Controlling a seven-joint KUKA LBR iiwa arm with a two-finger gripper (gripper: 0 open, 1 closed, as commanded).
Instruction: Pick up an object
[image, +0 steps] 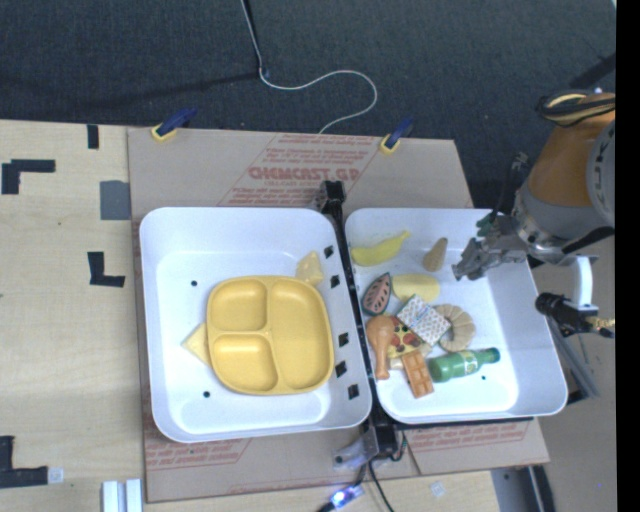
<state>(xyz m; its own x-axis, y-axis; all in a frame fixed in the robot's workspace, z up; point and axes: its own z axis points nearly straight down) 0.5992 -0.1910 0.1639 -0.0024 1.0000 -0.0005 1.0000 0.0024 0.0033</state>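
Objects for the pick sit heaped in the right bin (530, 330), mostly in its left half. From my remote seat I count roughly these: a yellow banana-shaped piece (380, 248) at the far left corner, a small tan piece (435, 254) just right of it, a pale yellow block (416, 287) nearer, a dark reddish slice (377, 293) beside the bin's left wall, an orange drumstick-like piece (381, 338), a white checkered packet (424, 321) lying over the heap, a tan ribbed round (460, 323) touching the packet, and a green bottle (462, 364) on its side at the near end, cap pointing right. An orange-red stick (417, 375) lies against the bottle's left end.

Claw (480, 255) is over the far right part of the right bin, pointing left and down, apart from the heap. I see nothing between its fingers; whether they are spread or pressed together I cannot tell. Orange band of the arm (560, 165) shows at the right edge.

Left bin (165, 240) holds 1 yellow divided tray (268, 333) with 3 compartments. A pale yellow wedge (311, 267) sits just beyond its far right corner, another pale corner (193, 341) pokes out at its left.

Both bins rest on a cardboard sheet (290, 165) on the bench (60, 330).
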